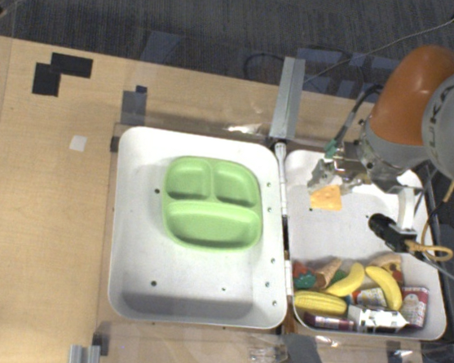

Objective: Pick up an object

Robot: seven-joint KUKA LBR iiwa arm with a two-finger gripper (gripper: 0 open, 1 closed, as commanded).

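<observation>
I saw the gripper (332,175) in the upper part of the right bin (437,326), but I couldn't tell its grip state. An orange wedge (327,198) lay just below it, possibly touching, its point toward the lower right of the frame. The other toys sat piled well apart along the bin's bottom edge.

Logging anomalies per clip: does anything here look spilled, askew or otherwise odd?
Nothing looks spilled or damaged. The toy food is heaped untidily in the right bin's near corner, and an orange wedge lies apart beneath the gripper.
</observation>
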